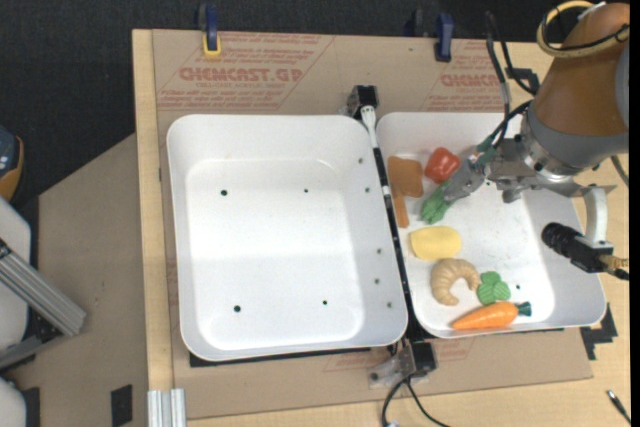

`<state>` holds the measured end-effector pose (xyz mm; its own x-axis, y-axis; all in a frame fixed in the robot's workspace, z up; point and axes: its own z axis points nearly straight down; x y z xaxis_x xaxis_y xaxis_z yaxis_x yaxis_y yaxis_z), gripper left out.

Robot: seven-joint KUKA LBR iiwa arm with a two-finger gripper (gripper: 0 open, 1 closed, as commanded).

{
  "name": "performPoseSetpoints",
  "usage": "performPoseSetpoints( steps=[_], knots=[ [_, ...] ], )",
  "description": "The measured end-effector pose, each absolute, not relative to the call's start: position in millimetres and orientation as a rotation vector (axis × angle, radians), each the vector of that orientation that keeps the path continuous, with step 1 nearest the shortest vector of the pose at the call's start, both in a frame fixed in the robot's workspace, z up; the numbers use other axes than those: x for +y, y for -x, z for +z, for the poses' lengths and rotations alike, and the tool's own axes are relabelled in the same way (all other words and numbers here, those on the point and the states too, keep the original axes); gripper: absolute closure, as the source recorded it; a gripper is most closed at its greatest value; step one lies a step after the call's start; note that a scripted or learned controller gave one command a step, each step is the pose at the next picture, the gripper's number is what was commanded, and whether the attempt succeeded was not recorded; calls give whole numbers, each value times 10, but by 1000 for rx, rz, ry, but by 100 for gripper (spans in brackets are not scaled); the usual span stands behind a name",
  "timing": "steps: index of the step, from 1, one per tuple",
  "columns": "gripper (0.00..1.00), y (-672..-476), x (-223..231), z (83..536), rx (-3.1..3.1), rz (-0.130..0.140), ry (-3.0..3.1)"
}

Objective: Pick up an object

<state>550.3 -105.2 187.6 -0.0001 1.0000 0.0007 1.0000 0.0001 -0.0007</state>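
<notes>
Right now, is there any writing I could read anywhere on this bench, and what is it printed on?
"CHEMCAST GP", red print on the brown board under the bins, at its far left.
The same red print repeats at the board's far right, too blurred to read for sure.
Smaller red lines around both: too small to read.

Two white bins (275, 140) stood side by side; the right bin (560, 290) held seven toy foods, possibly more hidden.
</notes>
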Motion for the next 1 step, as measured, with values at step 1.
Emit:
performPoseSetpoints(
  steps=[1],
  knots=[
    [0, -5910, -976, 1008, -2219, 5, 2215]
  ],
)
